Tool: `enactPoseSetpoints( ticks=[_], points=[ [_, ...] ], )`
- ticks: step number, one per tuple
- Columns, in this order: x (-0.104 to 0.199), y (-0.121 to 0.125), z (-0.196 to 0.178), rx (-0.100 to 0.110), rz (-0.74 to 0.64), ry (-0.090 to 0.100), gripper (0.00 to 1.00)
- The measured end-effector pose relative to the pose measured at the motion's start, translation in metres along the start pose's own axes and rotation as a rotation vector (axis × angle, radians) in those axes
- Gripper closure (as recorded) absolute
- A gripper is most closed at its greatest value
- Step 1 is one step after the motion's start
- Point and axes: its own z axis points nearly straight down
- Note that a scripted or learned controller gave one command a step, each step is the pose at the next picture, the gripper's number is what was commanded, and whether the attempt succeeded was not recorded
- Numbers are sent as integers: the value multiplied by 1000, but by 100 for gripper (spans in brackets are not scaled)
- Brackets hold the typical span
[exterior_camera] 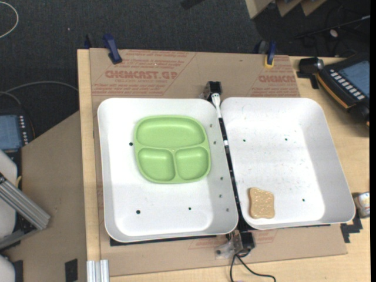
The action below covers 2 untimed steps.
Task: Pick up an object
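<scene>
I note a tan bread slice [261,203] lying flat in the near left corner of the right bin [305,157]. A green divided plate [170,148] sits in the left bin [120,198]. Pincer state: I cannot tell.

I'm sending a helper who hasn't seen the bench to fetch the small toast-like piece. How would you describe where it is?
Find the two white bins side by side and take the right bin. In its near left corner, by the seam between the bins, lies the toast. It is small, tan and speckled, unlike the big green divided plate in the left bin.
</scene>
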Motion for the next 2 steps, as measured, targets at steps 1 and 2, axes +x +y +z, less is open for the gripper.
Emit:
enactPoseSetpoints(
  ticks=[1, 2],
  points=[
    [30, -30, 107, 28, 2, 13, 100],
    [52, -31, 191, 27, 1, 12, 100]
  ],
)
